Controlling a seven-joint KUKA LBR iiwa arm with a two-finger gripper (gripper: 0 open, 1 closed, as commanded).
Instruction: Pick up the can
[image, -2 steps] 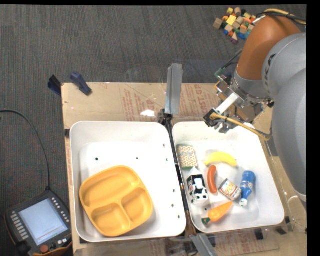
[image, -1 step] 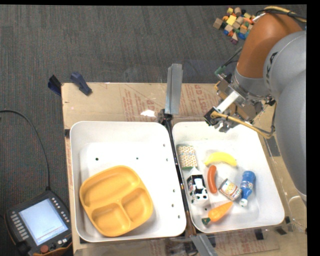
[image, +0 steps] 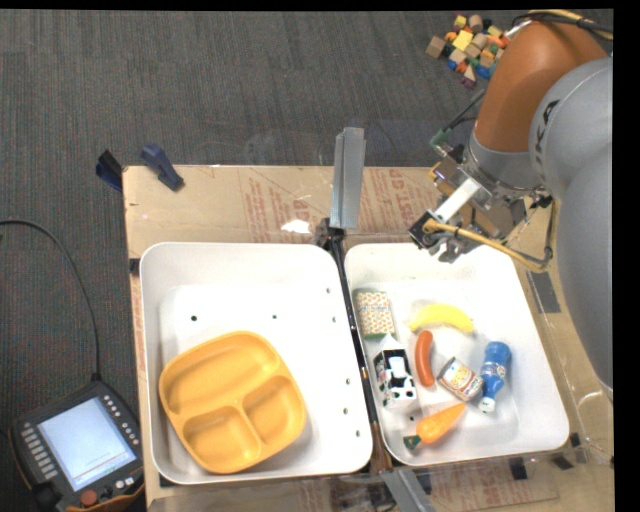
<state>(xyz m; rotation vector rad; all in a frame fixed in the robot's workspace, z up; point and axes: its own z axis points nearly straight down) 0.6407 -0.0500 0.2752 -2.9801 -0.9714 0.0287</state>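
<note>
A small can (image: 460, 379) with a red and white label lies tilted in the right bin (image: 530, 420), between a red sausage (image: 425, 357) and a blue bottle (image: 494, 375). My gripper (image: 452, 243) hangs over the bin's back edge, well behind the can and apart from everything in the bin. Nothing shows in its grasp.
The right bin also holds a checkered cylinder (image: 375, 312) at the left wall, a banana (image: 443, 318), a cow-patterned carton (image: 396, 375) and a carrot (image: 435, 425). A yellow divided plate (image: 232, 400) lies in the left bin (image: 240, 270). A grey post (image: 348, 190) stands behind the bins.
</note>
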